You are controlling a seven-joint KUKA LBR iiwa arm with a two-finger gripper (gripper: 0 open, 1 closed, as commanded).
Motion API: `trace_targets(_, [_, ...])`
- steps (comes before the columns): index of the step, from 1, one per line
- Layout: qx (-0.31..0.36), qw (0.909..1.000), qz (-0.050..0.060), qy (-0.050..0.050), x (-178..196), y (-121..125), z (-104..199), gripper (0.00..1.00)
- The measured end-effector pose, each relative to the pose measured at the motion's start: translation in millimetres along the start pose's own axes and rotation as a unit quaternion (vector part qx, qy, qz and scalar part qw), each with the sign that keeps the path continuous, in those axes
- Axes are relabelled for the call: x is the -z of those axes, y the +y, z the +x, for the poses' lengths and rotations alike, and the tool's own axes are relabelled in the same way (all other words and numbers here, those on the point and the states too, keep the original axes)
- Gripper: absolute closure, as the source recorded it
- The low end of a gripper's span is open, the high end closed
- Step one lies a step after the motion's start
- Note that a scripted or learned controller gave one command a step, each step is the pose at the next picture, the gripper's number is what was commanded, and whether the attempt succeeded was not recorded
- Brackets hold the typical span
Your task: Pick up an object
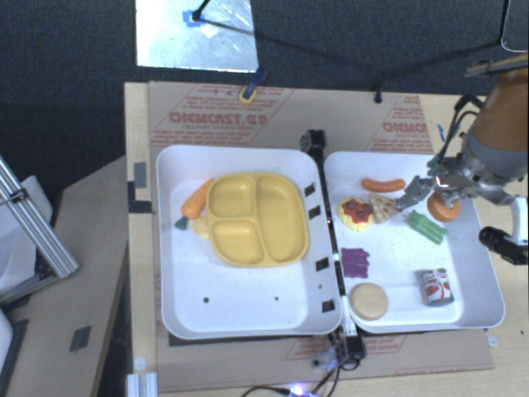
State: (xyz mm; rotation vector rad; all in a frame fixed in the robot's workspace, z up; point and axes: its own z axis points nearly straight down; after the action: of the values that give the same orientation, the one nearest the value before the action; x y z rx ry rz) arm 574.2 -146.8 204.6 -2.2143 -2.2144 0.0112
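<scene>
Two shallow white bins sit side by side on a bench covered with brown protective sheeting printed in red; the repeated wording looks like "CHEMCAST GP", though it is faint and not fully legible.

The left white bin (178, 304) holds a yellow three-compartment plastic plate (252, 219) near its middle, with an orange toy carrot (197, 198) lying tilted against the plate's left edge.

The right white bin (479, 300) holds the loose toys. At the far side lies a red-orange toy sausage (383, 185). Just nearer is a round yellow toy pizza with red topping (356, 212), and beside it on the right a pale wedge-shaped slice (383, 208). A purple flat ragged-edged piece (355, 262) lies near the centre divider, a tan round bun-like disc (369, 299) at the near left corner, and a small red-and-white toy can (436, 286) at the near right; its label print is too small to read. A green oblong toy vegetable (426, 227) lies tilted right of centre, with an orange round piece (445, 209) just beyond it.

The grey two-finger gripper (416, 194) reaches in from the right and sits low over the slice and sausage area; whether its jaws are wide, narrow or gripping anything cannot be told.
</scene>
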Motion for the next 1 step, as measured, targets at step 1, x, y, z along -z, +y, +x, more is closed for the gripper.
trace_targets(1, [0.001,1.0,-0.007,-0.001,7.5,2.8,0.2,0.0])
